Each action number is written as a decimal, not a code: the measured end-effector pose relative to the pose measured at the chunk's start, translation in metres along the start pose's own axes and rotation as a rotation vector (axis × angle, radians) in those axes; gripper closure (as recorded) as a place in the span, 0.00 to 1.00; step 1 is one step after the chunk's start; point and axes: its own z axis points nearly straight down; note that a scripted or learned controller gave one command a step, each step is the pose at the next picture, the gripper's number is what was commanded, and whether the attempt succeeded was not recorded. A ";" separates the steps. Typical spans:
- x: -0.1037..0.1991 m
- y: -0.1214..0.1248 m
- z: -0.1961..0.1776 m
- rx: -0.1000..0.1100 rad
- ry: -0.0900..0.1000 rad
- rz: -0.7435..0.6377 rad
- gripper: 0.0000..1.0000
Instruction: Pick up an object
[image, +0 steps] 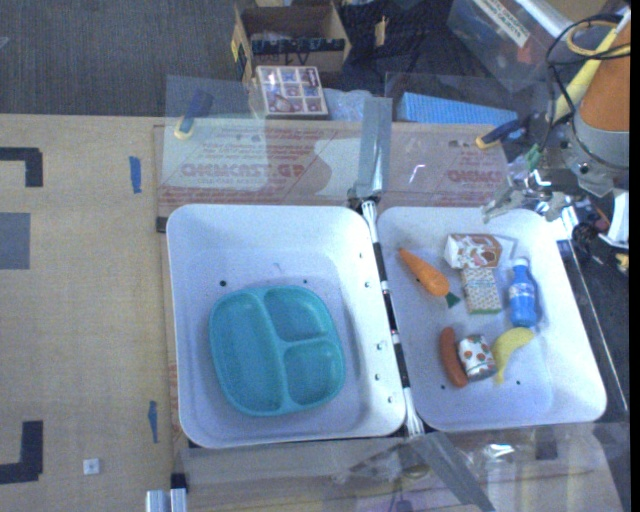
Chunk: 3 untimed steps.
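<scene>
With the gripper (527, 192) above the right bin's (570, 400) far edge, jaws' state untellable, an outlying item like the carrot (424, 272) is best targeted squarely.

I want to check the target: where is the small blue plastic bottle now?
In the camera view, the small blue plastic bottle lies in the right white bin, near its right wall, beside the patterned carton and above the yellow banana.

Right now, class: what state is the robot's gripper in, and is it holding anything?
Gripper: above the far right corner of the right bin, nothing seen between its fingers; open or shut cannot be told.
</scene>
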 end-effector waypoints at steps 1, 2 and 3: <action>-0.021 -0.014 0.093 -0.031 -0.004 -0.035 0.00; -0.025 -0.041 0.112 -0.028 0.001 -0.288 0.00; -0.025 -0.068 0.112 -0.031 -0.002 -0.302 0.00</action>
